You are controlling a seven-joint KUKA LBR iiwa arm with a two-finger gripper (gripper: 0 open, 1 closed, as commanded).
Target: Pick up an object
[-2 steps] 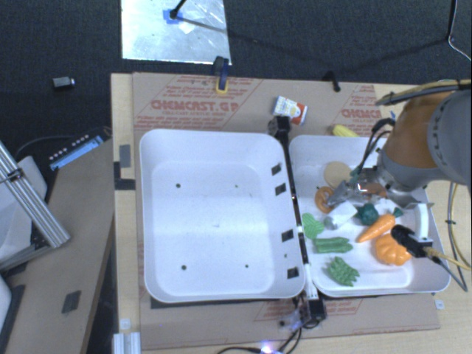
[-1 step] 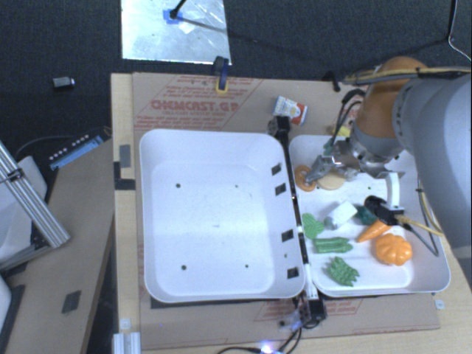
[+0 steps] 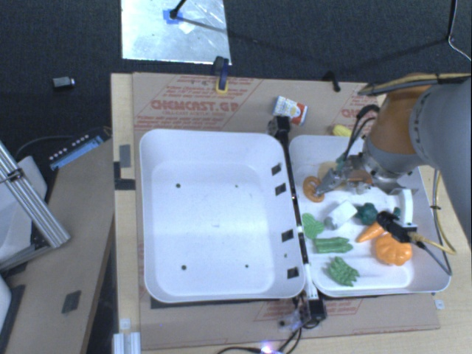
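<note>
Two white bins are sitting side by side on the table, and I am reaching in from the right with my arm stretching over the right bin. My gripper is hanging low over the upper left part of that bin, pointing toward the wall it shares with the left bin. I cannot tell whether my gripper is open or closed, and nothing is showing as held in it.

Just beside the gripper's tip, a round orange-brown ring is lying near the dividing wall. Below it, a white block is resting next to a dark green piece. An orange carrot is lying just under those, and an orange pumpkin is sitting near the bin's lower right. Three green vegetables are lining the left side: a leafy one, a long pod and a ridged one at the bottom.

Outside the bins, a small carton is lying on the table.
</note>
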